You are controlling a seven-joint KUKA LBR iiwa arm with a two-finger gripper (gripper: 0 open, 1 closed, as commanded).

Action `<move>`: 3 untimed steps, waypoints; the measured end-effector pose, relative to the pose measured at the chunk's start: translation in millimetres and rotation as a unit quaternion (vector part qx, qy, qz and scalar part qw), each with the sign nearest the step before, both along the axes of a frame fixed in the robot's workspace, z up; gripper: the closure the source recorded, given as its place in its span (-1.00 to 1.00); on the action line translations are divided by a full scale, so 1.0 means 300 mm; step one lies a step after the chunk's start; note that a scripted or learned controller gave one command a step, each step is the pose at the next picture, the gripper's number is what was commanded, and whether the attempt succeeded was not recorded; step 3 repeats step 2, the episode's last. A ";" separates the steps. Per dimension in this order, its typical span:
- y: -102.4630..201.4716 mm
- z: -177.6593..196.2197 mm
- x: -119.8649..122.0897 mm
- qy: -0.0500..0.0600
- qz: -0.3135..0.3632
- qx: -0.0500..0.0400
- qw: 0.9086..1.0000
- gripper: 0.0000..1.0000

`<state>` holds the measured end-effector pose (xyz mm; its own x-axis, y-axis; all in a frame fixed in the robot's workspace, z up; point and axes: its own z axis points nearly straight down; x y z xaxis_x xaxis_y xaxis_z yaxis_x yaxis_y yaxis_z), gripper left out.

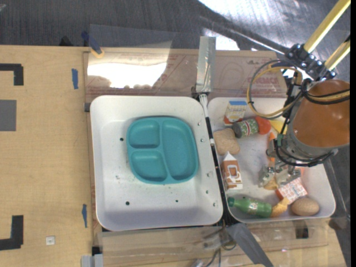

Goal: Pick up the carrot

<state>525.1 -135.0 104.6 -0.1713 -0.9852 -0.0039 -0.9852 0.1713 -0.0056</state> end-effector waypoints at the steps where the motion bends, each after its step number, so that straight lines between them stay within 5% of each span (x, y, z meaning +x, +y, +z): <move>1: 0.092 0.420 -0.137 -0.005 -0.005 -0.002 1.000 1.00; 2: 0.059 0.046 -0.129 0.001 0.117 0.000 0.993 1.00; 3: 0.059 0.046 -0.129 0.001 0.117 0.000 0.993 1.00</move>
